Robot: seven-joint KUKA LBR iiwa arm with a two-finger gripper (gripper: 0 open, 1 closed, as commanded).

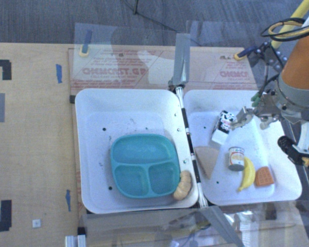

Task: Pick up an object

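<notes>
Wooden worktop [31, 153] carries two shallow white bins side by side. The left white bin [92, 117] has a teal three-compartment plastic plate [144, 164] with a tan lumpy potato-shaped piece [183, 184] touching its lower right corner. The right white bin [206, 104] is where I'm working.

The grey arm with orange band [298, 71] reaches in from the right. Its gripper [241, 118] hovers over the upper part of the right bin. It's too blurred and small for me to tell how far it is open, and I see nothing held in it.

Nearest candidate is a small black-and-white carton [222, 128], just beside the gripper tip, to the left and slightly toward the near rim. Its long axis is slanted, running from upper right to lower left. My judgement is that the next move is a short shift left and then a descent.

Other options sit further toward the near rim:
- tan triangular flat piece [208, 161]
- yellow banana [246, 174]
- small silver can [236, 158], touching the banana's top
- orange square waffle-like piece [264, 176], just right of the banana
</notes>
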